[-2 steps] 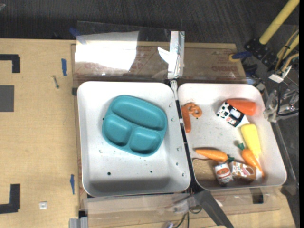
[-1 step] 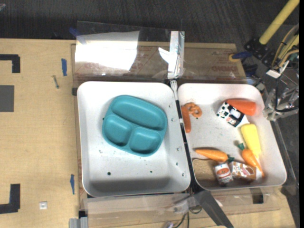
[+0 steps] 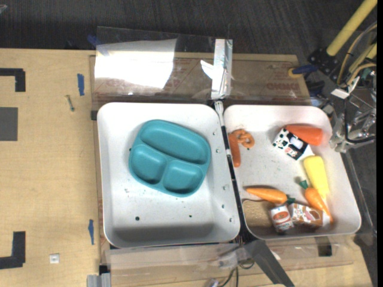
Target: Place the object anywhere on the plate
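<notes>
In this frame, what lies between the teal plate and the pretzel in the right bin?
In the camera view, bare white floor of the left bin, then the two bins' adjoining rims, separate the teal plate from the pretzel.

At about three o'clock, at the edge of the view, a small part of the arm (image 3: 353,121) is seen: grey, shiny metal pieces with thin outlines. Dark and light cables (image 3: 359,76) run over it toward two o'clock. Finer details there are too blurred to tell.
</notes>
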`<state>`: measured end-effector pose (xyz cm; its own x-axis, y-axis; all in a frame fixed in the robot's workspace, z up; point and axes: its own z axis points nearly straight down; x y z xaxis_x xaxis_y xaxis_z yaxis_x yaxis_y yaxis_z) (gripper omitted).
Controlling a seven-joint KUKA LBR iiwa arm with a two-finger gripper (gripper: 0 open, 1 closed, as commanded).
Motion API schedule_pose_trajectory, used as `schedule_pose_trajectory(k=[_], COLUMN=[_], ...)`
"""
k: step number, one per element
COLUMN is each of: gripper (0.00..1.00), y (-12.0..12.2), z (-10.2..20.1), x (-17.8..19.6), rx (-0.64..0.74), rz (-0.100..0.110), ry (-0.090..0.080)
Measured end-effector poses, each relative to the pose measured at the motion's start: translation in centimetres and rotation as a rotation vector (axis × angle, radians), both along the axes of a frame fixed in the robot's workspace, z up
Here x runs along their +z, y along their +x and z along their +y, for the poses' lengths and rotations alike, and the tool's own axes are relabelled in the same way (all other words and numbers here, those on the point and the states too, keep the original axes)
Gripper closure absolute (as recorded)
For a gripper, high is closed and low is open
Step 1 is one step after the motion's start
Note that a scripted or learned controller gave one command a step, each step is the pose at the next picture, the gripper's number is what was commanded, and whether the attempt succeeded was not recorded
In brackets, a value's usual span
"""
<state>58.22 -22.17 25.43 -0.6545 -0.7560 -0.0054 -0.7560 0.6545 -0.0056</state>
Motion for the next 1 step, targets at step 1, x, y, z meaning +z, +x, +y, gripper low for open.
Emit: schedule_pose_trajectory(k=[1], gripper=[1.00], y=[-1.47], z=[-0.14], x=[2.31], rx=[-0.120], rz=[-0.004], ry=[0.000])
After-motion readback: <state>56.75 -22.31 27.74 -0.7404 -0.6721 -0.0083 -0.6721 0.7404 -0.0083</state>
